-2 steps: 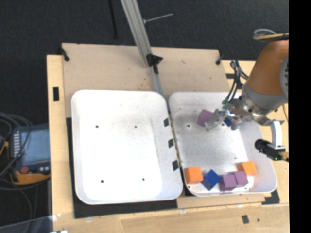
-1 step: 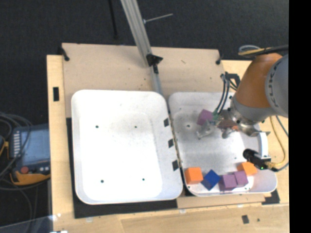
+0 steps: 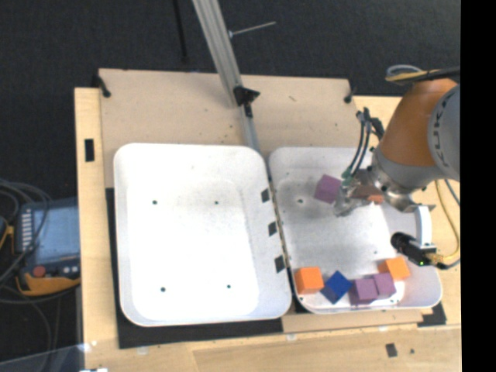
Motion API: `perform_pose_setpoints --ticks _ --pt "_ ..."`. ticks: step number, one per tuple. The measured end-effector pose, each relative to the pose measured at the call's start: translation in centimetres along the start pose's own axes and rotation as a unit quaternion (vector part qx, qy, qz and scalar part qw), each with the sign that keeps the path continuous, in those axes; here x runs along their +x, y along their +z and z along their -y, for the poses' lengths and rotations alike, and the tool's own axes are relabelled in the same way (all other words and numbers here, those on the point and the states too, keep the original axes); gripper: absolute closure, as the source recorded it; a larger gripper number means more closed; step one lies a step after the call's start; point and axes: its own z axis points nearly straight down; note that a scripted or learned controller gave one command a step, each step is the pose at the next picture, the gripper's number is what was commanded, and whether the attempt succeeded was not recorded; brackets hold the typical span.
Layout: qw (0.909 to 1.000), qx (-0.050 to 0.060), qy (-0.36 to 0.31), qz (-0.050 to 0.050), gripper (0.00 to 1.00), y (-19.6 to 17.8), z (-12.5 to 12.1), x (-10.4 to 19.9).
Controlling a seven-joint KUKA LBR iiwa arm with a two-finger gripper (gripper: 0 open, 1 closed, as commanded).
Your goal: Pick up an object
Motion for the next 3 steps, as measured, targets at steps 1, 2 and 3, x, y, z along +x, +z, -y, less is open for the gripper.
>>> perform_pose_setpoints --ticks 1,2,3 --pt "1.0000 -0.001 -0.007 0.000 1.00 -4.9 -0.5 0.8" --pt "1.0000 0.001 -0.007 0.000 1.00 -6.1 -0.5 0.7" --pt "1.0000 0.002 -0.009 -0.002 1.00 -7.3 1.0 6.5"
